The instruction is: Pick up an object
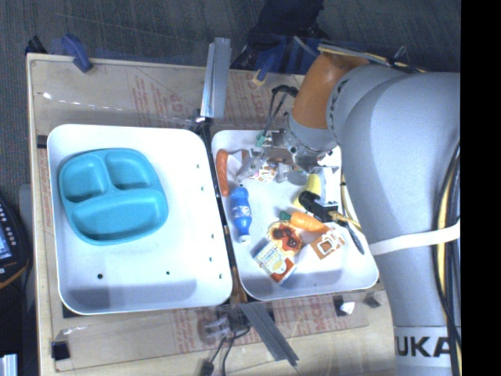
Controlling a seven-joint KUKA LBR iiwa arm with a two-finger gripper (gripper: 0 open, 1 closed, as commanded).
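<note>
The arm (391, 147) reaches into the right bin (356, 276), upper middle of frame. A blue bottle (239, 211) lies lower left.

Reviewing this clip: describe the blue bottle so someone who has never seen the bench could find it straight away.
Start at the right bin, the one crowded with small items. Along its left wall, just below an orange-red sausage-shaped piece, lies the blue bottle on its side. It is the only blue item in that bin; its neighbours are orange, yellow, red or black.

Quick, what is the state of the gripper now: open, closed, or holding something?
Gripper: cannot be told; it is low in the right bin, among the objects.
</note>
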